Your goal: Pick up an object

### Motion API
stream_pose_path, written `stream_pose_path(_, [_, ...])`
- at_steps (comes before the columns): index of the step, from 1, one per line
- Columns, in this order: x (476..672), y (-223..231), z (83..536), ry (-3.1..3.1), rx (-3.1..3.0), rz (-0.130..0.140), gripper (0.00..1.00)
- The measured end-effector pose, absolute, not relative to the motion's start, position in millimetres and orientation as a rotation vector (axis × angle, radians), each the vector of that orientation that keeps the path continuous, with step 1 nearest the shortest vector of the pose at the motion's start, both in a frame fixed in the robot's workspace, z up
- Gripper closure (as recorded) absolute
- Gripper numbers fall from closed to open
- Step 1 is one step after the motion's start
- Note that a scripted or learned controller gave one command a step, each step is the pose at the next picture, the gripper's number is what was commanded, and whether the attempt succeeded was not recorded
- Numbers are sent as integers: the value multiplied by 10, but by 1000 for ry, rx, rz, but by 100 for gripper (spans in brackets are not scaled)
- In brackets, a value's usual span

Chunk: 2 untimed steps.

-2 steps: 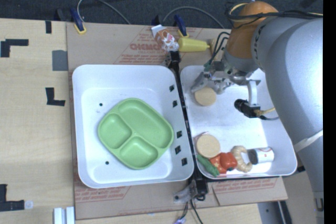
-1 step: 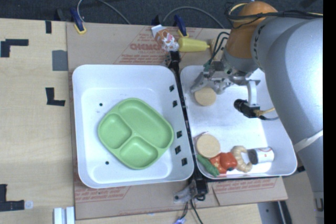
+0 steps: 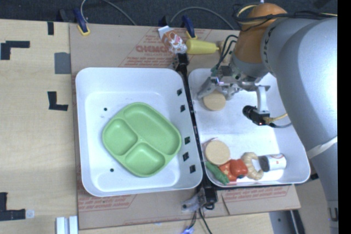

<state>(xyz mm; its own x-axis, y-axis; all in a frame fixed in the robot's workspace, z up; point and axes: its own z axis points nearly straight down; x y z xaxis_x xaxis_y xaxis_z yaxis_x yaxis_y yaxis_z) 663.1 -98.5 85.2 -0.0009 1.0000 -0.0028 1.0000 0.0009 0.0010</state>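
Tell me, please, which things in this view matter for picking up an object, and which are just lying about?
Belonging to the job:
- end effector, low in the right bin
- tan round piece beneath it
- second tan disc, red and green toy food, white cylinder at the bin's near edge

Lying about:
- green divided plate in the left bin
- yellow item behind the bins

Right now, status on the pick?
Gripper low in right bin, over tan round piece; grasp unconfirmed. Toy food pile at near edge, apart. Green tray in left bin.
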Motion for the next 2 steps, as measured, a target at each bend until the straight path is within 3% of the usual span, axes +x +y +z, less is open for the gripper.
stream_pose_path(1, [6687, -1057, 854, 2222, 2219, 0, 0])
stream_pose_path(2, [6564, -957, 853, 2221, 2219, -1, 0])
